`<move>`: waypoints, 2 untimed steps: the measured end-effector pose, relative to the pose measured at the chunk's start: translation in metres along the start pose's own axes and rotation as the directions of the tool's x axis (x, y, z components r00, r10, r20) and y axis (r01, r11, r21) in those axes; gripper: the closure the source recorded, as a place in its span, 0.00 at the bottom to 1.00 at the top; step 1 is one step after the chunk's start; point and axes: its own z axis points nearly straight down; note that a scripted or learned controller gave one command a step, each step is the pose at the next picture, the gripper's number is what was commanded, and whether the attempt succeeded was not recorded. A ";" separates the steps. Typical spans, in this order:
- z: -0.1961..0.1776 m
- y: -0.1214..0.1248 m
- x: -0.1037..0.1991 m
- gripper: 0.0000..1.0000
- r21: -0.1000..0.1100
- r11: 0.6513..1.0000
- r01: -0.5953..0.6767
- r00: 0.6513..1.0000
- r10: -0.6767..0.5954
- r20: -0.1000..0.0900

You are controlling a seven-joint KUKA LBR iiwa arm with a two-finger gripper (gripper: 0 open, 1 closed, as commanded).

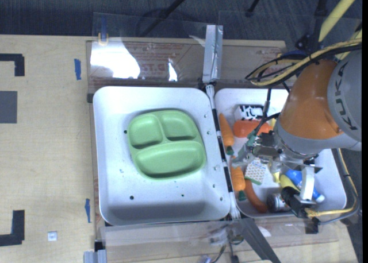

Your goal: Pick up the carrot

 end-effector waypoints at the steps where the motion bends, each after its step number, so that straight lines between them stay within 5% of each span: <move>1: 0.000 0.005 -0.031 0.00 -0.002 0.950 -0.313 0.950 0.313 0.000; 2: -0.009 0.027 -0.008 0.00 -0.002 0.920 -0.393 0.920 0.393 0.000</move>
